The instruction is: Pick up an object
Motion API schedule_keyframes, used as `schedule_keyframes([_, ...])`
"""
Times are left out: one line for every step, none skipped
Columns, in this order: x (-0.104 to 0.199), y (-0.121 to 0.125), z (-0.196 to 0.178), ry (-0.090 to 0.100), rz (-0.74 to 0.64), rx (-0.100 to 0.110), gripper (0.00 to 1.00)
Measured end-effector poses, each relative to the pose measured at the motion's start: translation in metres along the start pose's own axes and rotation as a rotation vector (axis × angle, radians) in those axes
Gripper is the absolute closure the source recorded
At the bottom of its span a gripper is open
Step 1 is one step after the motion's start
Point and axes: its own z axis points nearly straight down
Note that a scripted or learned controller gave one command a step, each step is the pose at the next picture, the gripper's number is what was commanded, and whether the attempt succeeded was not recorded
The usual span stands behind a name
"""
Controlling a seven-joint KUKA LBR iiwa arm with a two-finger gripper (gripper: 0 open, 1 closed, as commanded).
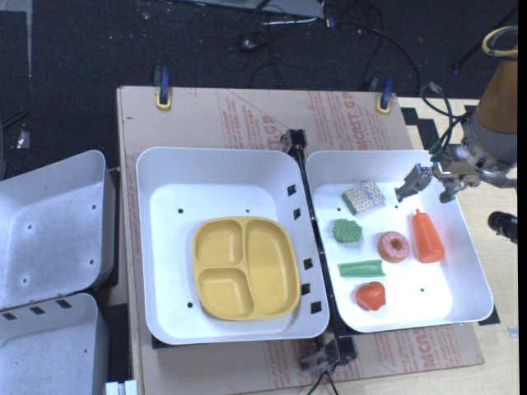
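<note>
From above, the grey two-finger gripper (430, 183) hangs over the far right corner of the right white bin (472, 245). Its two fingers are spread apart with nothing between them. The orange plastic bottle (427, 237) lies just in front of the gripper, not touching it. Next to the bottle is a pink ring donut (394, 246). A speckled white and green block (363, 196) sits to the left of the gripper. Below that are a bumpy green ball (347, 231), a flat green stick (361, 267) and a red pepper-shaped toy (371, 295).

The left white bin (165, 220) holds a yellow tray with three sections (245, 267).

Red letters are printed on the brown cardboard sheet (247, 118) under the bins, but they are too faint to read.
</note>
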Motion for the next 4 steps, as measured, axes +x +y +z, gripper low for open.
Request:
schedule_keyframes([0.0,0.003,-0.007,-0.003,-0.003,-0.012,0.0])
schedule_keyframes([-0.003,0.006,0.056,-0.001,-0.001,-0.007,0.0])
schedule_keyframes([-0.004,0.016,0.106,-0.002,-0.003,-0.009,0.0])
schedule_keyframes([-0.003,0.016,0.133,-0.002,-0.002,-0.01,0.0])
